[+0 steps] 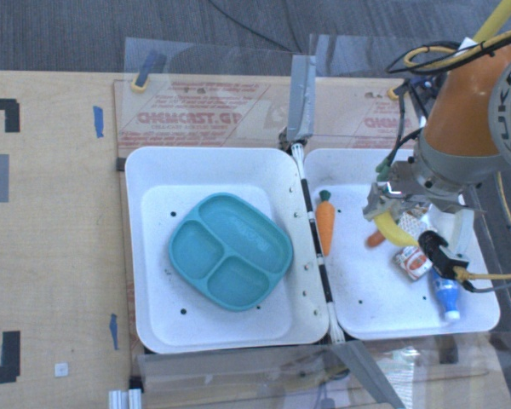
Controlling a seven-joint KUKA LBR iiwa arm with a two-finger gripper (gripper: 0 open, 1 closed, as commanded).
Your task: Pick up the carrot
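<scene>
The carrot (325, 226) lies in the right bin (392, 318), hard against its left wall beside the divider between the two bins, green top pointing away from the camera and orange tip toward it. Lying along the wall like that, it likely leaves little room for a finger on its left side, so a grasp across its width looks awkward; closing along its length may suit better.

The gripper (390, 201) hangs over the middle of the right bin, near the carrot but apart from it, above a cluster of other items: a banana (393, 230), a small reddish piece (375, 239), a red-and-white packet (413, 263) and a blue-capped tube (446, 297). The arm's bulk hides the tips, so I cannot tell whether they are apart or together, nor whether they touch anything.

The left bin (145, 254) holds a teal divided plate (230, 250), well clear of the work. The carrot looks untouched, and the pick has not yet begun.
</scene>
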